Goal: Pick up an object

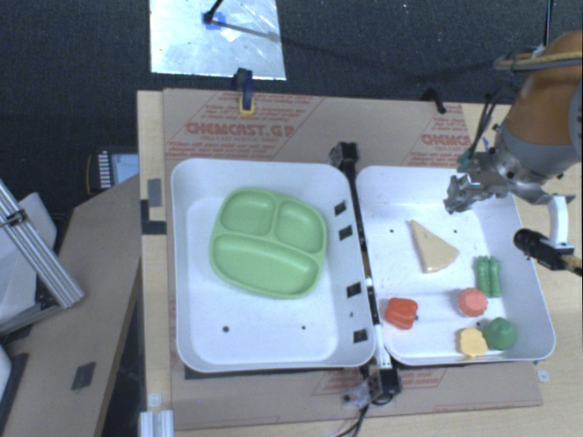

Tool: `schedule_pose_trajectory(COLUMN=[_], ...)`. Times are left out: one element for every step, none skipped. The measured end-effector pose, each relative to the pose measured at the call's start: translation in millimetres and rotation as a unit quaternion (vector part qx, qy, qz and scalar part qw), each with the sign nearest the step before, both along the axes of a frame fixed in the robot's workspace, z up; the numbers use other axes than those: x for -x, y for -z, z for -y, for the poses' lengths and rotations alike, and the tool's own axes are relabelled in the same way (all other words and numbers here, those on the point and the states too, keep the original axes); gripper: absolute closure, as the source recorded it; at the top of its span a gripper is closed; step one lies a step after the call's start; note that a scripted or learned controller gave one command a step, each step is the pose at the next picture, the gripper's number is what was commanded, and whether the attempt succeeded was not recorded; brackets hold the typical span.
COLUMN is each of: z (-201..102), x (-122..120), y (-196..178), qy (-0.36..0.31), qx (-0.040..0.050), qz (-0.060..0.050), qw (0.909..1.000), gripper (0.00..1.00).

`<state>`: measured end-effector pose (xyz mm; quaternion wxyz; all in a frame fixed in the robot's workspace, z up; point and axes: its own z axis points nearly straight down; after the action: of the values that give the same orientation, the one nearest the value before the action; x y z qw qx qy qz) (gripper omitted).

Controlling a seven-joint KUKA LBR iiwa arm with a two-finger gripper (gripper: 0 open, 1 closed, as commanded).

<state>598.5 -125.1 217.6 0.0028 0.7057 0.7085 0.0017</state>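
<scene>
Left bin point(196, 335) holds green tray point(269, 242); right bin point(533, 335), toy foods; gripper point(462, 192) grip unclear.

Pincer point(458, 195) over right bin point(537, 321), green tray point(269, 242) left

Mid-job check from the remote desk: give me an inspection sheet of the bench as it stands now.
Surface: two shallow white bins side by side, left bin, right bin, on a brown board.
Job's things: right bin holds a tan wedge, red-orange piece, green ridged piece, pink round piece, yellow piece, dark green round piece.
Clutter: light green divided plate in left bin.
Grippers: gripper above right bin's far side, holding nothing seen.
Cables: nothing seen.
Surroundings: dark carpet, shiny sheet.
</scene>
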Motion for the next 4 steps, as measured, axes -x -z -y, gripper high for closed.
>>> schedule_pose_trajectory(z=[0, -39, -95, -148], x=[-2, 17, 32, 53], y=[-54, -46, -49, -32], qy=[0.0, -0.001, -0.003, -0.003], qx=[0.0, -0.0009, -0.0017, -0.0018], qz=[0.001, -0.003, -0.003, -0.003], qw=[1.0, 1.0, 1.0, 1.0], gripper=[1.0, 1.0, 1.0, 1.0])
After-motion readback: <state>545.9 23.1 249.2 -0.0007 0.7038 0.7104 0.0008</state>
